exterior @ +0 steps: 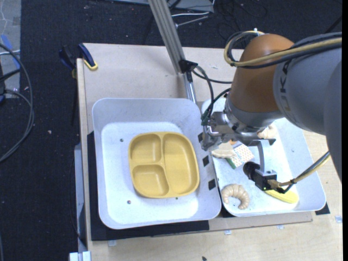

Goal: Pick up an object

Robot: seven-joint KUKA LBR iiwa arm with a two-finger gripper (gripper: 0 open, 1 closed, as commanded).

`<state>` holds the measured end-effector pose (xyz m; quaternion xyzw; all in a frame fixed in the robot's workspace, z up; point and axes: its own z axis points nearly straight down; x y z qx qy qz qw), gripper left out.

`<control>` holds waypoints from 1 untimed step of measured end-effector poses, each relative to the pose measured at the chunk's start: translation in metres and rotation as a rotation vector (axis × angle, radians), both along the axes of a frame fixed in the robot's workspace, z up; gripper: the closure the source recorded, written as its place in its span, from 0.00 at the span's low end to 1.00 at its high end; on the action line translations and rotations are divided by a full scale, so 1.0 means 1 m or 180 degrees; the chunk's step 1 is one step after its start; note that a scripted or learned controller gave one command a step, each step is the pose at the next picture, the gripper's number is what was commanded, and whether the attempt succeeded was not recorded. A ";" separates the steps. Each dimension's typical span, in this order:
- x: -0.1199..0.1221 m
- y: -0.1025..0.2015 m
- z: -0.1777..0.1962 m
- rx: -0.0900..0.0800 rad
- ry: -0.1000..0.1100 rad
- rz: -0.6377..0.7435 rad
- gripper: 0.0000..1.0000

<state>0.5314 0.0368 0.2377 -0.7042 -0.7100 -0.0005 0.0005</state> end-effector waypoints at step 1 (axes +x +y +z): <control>0.005 0.060 -0.009 -0.0001 0.0000 0.0002 1.00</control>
